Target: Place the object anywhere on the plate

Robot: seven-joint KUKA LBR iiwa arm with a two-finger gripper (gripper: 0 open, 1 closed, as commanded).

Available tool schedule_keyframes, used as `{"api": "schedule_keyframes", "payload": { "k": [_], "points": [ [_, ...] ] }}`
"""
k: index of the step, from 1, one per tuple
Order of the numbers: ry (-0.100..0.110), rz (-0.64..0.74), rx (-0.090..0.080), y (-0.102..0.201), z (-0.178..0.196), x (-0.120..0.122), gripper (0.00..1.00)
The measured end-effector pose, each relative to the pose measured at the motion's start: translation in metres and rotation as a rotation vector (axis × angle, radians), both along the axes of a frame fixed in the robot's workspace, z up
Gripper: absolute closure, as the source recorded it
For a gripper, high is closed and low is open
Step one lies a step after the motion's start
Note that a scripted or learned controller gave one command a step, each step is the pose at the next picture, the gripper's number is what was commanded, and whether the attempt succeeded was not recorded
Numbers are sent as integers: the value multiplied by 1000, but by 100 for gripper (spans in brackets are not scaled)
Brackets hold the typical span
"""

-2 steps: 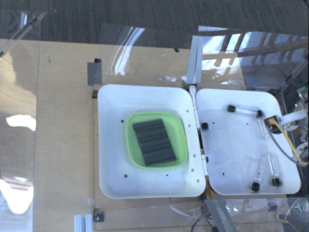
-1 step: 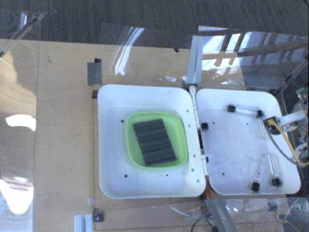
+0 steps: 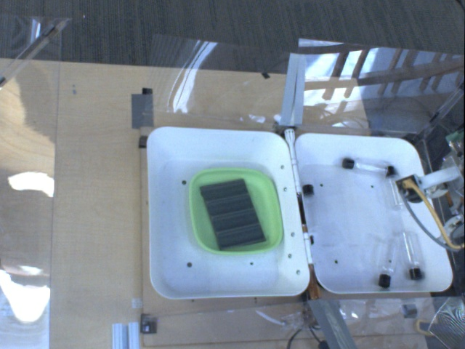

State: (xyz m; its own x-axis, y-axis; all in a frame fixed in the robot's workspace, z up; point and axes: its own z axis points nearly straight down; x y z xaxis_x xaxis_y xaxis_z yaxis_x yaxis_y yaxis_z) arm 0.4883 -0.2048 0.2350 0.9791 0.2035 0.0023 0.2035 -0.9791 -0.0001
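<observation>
a light wooden bench [image 3: 80,195] sits under clear shiny sheets [image 3: 189,71]. past it the floor is dark grey carpet [image 3: 218,9]. bright light bounces off the left side.

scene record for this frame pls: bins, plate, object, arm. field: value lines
left bin: holds the green plate
green plate: square with rounded corners, near the bin's middle
dark ridged block: lies flat on the plate, slightly turned, inside its rim
right bin: clear tubes with black caps along its top edge and lower right
arm: part of it at the right edge, beside the right bin; cables there
task state: block is on the plate
</observation>
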Motion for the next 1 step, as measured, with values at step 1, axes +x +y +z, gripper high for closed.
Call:
{"api": "schedule_keyframes", "payload": {
  "k": [1],
  "points": [
    [0,0,0,0,-2,0,0]
  ]
}}
